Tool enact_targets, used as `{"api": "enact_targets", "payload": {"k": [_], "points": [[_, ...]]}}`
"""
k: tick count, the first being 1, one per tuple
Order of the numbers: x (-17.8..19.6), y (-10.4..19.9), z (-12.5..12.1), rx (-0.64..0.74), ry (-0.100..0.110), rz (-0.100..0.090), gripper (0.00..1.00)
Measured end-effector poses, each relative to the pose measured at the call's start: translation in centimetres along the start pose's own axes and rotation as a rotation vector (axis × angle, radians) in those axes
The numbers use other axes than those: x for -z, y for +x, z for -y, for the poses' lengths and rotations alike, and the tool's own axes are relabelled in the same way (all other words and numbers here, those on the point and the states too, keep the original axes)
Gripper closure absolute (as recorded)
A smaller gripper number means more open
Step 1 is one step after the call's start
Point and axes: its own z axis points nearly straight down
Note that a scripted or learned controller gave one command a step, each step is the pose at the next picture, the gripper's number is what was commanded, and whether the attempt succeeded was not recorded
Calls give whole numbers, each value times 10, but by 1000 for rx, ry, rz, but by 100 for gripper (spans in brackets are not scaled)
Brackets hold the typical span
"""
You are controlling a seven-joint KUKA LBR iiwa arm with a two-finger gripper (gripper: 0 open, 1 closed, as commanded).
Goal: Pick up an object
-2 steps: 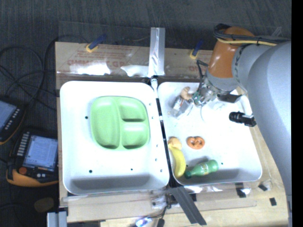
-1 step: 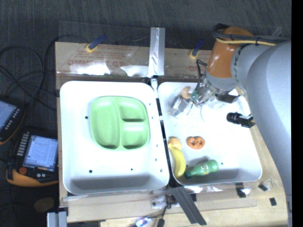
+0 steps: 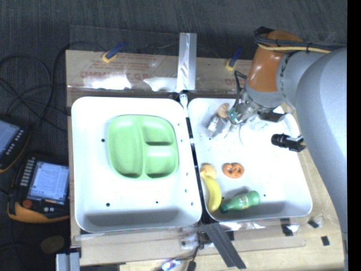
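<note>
White smooth bins (image 3: 84, 208), ridged green plastic tray (image 3: 142, 145), curved yellow banana (image 3: 211, 188)

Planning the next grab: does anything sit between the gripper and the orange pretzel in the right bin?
Nothing visible does. The gripper hangs near the right bin's top left; bare white floor separates it from the pretzel. The banana lies off to the side.

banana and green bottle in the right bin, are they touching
Touching: the camera view shows the banana meeting the green bottle with no white bin floor between them.

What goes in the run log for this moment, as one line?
gripper: low in right white bin, far-left corner | yellow banana, green plastic bottle, orange pretzel-shaped toy: untouched | green divided plate: left bin
</note>
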Motion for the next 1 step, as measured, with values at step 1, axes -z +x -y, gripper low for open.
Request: {"api": "enact_targets", "payload": {"k": [1], "points": [[88,54,-13,-422,-39,-1,100]]}}
